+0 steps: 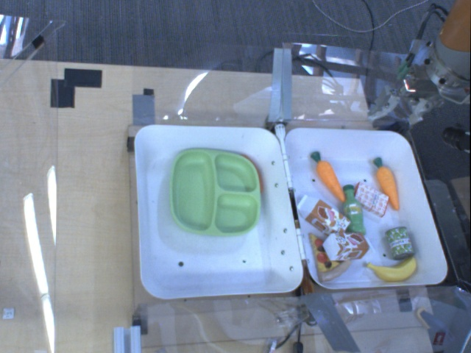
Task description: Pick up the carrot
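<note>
A pale wooden bench (66, 197) is being viewed from above at a slant, with dark ribbed flooring (184, 13) lying along its far side. Strips of black tape (73, 85) are being shown on the wood at far left, and glare is being thrown across a clear sheet lying over the left of the bench. Two white bins are being borne side by side: the left bin (213, 271) and the right bin (419, 197), with a metal divider (280, 94) rising at the far end of their shared wall.

The arm (452, 31) is being cut off by the upper right corner, so only its orange band and grey wrist parts are being seen. The gripper (401, 105) is being held beyond the far right corner of the right bin, blurred against clear panels; whether it is open or closed cannot be told.

Two carrots are lying in the right bin: one carrot (328, 175) at far left, a second carrot (385, 182) at far right, both well apart from the gripper. Between them a green bottle (353, 212) and a red-and-white packet (372, 199) are being seen. Nearer, snack packets (335, 234) are being piled together, their print too small to read. A green can (398, 243) and a banana (391, 271) are lying at the near right. A green divided plate (215, 191) is resting in the left bin.
</note>
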Robot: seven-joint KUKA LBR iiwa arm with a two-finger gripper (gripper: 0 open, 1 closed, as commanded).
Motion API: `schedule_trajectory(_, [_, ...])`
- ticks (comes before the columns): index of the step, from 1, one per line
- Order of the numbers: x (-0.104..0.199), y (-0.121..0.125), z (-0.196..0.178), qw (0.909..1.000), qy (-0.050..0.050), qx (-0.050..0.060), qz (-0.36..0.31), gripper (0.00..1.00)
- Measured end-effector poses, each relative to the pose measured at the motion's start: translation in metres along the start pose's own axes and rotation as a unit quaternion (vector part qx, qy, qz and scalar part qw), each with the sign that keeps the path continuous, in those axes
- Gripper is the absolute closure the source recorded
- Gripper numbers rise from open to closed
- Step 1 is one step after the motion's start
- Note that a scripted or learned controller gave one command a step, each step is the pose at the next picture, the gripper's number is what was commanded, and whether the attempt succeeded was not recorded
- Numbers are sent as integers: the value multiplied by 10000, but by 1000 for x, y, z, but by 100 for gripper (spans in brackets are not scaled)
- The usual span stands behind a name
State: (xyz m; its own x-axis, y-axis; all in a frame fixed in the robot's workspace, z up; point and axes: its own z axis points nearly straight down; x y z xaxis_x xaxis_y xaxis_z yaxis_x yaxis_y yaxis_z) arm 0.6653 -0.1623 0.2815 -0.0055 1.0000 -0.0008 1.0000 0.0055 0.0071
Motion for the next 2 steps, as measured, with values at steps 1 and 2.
schedule_trajectory(1, [17,4,101,9994,1,8,-358,0])
schedule_trajectory(2, [30,8,176,9939,-13,-62,-1101,0])
